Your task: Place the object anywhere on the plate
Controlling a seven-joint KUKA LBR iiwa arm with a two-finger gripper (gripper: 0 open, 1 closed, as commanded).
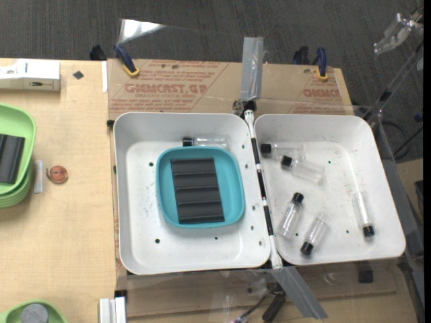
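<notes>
Pincer: state cannot be told. Task objects: clear cylindrical vials (291, 215), black-capped, lying loose in the white bin (377, 153) right of the plate (165, 180), apparently staged for picking. Another vial (202, 141) lies just behind the plate. Plate: teal, glossy, rounded-square, carrying a black ribbed insert (196, 190); no vial on it yet.

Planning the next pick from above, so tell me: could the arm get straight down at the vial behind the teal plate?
Probably, but tightly. The vial lies flat in the left bin, open from above, squeezed between the plate rim and the bin's far wall, leaving little finger room.
</notes>
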